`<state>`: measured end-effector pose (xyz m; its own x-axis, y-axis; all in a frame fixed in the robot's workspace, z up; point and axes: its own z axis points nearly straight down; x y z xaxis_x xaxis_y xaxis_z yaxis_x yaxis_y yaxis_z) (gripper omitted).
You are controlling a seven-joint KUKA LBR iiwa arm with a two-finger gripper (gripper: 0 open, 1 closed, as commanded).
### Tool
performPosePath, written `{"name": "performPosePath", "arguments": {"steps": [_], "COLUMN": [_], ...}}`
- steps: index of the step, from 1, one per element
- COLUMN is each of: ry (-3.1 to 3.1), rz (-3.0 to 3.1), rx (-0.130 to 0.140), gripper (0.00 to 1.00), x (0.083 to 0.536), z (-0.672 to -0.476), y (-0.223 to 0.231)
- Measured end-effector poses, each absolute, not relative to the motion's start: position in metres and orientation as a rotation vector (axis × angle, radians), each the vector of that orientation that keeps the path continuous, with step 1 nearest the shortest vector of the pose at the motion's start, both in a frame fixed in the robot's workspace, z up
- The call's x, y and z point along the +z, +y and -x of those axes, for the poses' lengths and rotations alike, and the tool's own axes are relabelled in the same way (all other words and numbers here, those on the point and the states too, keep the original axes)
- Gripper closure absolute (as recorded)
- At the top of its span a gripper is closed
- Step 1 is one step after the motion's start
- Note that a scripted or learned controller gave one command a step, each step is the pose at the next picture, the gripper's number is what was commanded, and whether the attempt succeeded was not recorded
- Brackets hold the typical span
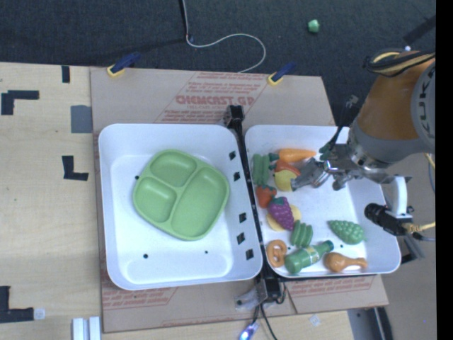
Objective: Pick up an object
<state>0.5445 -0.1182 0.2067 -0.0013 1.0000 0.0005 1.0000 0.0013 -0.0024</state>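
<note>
Robotics lab: cardboard-topped bench (212, 98), taped floor marks (21, 101), loose cable (226, 44).

The two bins, left bin (117, 261) and right bin (382, 262), look like smooth white plastic with a faint sheen; the green divided plate (181, 194) seems matt plastic, smooth and evenly coloured; the toy foods, such as the purple grapes (280, 213), the green bottle (306, 256) and the orange carrot (296, 154), appear as glossy moulded plastic; the sheet (205, 99) under the bins looks like matt brown cardboard with red print; the bench top (42, 211) reads as pale unvarnished wood; the floor (92, 16) beyond is dark, rough carpet; the gripper (318, 172) looks like dull grey metal; the arm's band (396, 98) is smooth, slightly shiny orange.
</note>
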Motion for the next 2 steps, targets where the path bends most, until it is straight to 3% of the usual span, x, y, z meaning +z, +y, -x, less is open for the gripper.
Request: {"name": "performPosePath", "arguments": {"steps": [1,2], "ry": [-2.234,-2.225], "rz": [2.231,2.220], "rx": [-0.016,0.002], "gripper": [0.00,1.00], "x": [0.4224,0.4225], "z": [-0.5079,-0.5081], "y": [-0.1253,-0.1240]}}
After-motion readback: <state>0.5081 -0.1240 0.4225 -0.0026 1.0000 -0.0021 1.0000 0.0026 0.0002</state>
